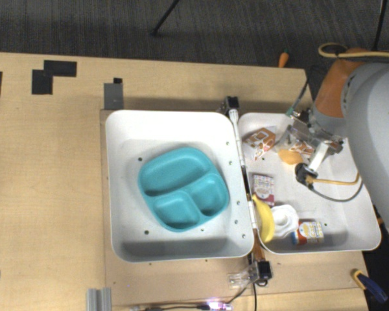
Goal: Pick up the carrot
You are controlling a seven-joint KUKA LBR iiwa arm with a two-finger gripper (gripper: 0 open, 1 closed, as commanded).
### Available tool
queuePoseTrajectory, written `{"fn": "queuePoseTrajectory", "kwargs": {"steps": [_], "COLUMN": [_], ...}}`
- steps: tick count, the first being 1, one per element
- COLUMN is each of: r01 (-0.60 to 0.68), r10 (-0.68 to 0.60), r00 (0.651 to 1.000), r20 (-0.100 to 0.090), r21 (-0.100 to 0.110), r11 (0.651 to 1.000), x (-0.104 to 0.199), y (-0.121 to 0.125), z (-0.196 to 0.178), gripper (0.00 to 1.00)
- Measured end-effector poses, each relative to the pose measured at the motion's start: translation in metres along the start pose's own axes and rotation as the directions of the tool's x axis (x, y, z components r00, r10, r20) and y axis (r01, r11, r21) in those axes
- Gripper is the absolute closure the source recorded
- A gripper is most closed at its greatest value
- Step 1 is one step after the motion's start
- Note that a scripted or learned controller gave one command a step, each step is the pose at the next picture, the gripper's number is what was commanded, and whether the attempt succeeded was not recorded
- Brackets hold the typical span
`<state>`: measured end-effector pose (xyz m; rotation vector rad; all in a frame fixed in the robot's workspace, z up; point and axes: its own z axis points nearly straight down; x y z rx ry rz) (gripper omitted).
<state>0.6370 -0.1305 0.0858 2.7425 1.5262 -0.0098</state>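
The gripper (297,149) covers part of an orange item (287,155), identity unclear.

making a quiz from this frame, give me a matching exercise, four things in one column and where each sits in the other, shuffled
Things:
1. teal divided plate
2. banana
3. gripper
4. small bottle

Places:
A. far part of the right bin, above an orange item
B. lying near the right bin's front edge
C. middle of the left bin
D. along the right bin's left wall, next to a white cup

Pairs: 1-C, 2-D, 3-A, 4-B
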Motion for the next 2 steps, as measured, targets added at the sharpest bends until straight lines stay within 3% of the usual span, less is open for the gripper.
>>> {"fn": "queuePoseTrajectory", "kwargs": {"steps": [1, 2], "r01": [-0.094, -0.085], "r10": [0.094, 0.085], "r00": [0.995, 0.996], "r20": [-0.007, -0.007], "r21": [0.0, -0.002], "r11": [0.996, 0.996], "x": [-0.006, -0.004], "y": [-0.036, -0.034], "z": [0.0, -0.012], "gripper": [0.0, 1.0]}}
